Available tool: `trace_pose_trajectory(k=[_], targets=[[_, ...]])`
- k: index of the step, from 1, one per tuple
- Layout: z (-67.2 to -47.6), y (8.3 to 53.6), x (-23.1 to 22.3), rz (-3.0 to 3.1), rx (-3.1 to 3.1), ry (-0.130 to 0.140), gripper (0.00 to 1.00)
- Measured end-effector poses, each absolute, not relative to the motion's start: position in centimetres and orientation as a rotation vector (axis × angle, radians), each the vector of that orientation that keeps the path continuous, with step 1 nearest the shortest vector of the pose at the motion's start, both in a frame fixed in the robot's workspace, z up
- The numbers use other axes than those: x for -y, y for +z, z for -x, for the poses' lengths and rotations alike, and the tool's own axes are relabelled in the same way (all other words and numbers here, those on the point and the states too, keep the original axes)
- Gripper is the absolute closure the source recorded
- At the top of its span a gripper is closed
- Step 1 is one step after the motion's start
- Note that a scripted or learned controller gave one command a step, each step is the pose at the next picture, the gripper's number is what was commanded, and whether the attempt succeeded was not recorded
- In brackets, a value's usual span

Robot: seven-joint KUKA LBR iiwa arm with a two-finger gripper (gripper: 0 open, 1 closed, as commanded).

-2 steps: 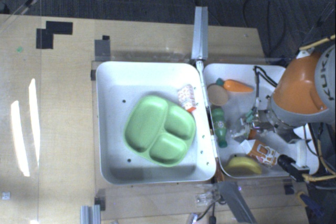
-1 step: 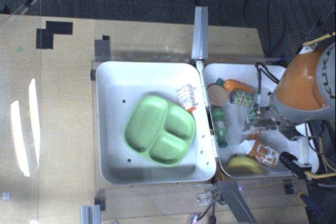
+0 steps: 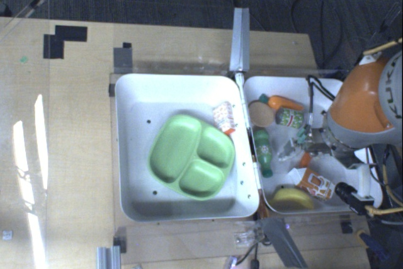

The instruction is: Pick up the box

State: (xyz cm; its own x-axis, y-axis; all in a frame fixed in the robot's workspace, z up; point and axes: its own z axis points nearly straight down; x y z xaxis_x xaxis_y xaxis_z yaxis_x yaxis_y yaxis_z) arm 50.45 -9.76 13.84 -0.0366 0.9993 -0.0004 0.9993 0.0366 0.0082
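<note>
Small orange box (image 3: 315,185) in right bin (image 3: 277,201): probably light, stiff cardboard; best pinched across narrow sides. Gripper (image 3: 301,147) state indeterminate.

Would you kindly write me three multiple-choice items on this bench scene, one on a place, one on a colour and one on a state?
1. Where does the divided plate lie?
A. In the left bin
B. In the right bin
C. On the bench outside both bins

2. What colour is the divided plate?
A. Red
B. Light green
C. Blue

3. How does the orange box lie with respect to the end effector?
A. Lifted clear of the bin
B. Clamped and hanging over the left bin
C. Resting in the right bin, beside the banana

Answers:
1. A, since the plate sits in the middle of the left bin.
2. B, as all three of its compartments are pale green.
3. C, because the box rests near the bin's front edge, below the end effector, which is over the bin's middle.
</note>
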Motion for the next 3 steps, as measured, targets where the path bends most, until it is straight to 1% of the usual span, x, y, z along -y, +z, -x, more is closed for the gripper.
trace_pose_trajectory(k=[1,2,3], targets=[[-59.6,8.9,13.8,-2.304,-2.120,0.011,0.00],[-66.0,8.7,17.4,-2.218,-2.216,0.006,0.00],[-57.0,8.9,10.9,-2.400,-2.020,0.012,0.00]])
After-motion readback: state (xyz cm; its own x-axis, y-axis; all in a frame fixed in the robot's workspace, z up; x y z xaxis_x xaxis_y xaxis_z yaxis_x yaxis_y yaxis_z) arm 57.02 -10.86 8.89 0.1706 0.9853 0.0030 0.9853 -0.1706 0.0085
